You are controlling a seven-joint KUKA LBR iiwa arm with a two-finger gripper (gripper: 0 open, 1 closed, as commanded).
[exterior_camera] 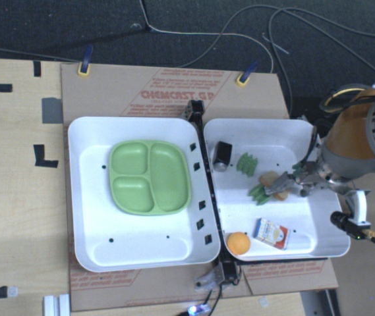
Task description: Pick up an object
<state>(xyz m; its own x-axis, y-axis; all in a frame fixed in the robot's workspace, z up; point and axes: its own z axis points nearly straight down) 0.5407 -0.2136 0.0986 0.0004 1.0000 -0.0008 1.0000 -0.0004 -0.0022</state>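
You see the gripper [285, 185] low in the right bin [266, 131], right of frame centre, at a tan object [270, 179] beside green pieces [259, 191]; grip state cannot be told. An orange ball [238, 243] sits at the bin's lower left.

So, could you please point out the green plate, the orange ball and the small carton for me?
Green plate [151, 178]: camera view, on the divider between its compartments.
Orange ball [238, 243]: camera view, middle of the ball.
Small carton [270, 234]: camera view, centre of its top face.
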